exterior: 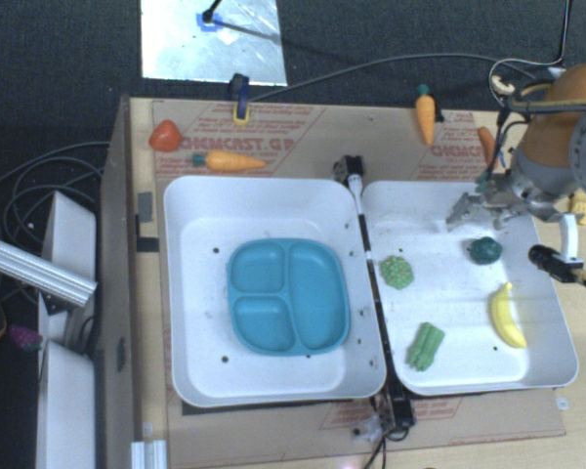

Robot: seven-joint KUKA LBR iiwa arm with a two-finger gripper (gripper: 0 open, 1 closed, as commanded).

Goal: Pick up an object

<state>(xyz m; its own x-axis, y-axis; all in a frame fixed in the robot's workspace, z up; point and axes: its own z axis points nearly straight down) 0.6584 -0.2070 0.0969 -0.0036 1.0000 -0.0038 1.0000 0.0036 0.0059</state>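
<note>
The right bin point(542, 360) holds a light green bumpy piece point(397, 271), a dark teal lump point(484, 251), a yellow banana point(506, 318) and a green ridged piece point(425, 345). My gripper point(479, 213) hangs over the far part of this bin, just above and behind the teal lump. Its fingers point(459, 213) are spread open with nothing between them. The banana lies near the bin's right wall, the ridged piece near the front.
The left bin point(190, 213) carries a blue divided plate point(288, 294). On the cardboard behind the bins lie a red tomato point(164, 136), a carrot point(234, 162), a second carrot point(426, 117) and a blue-yellow clamp point(240, 98). Cables trail at the left.
</note>
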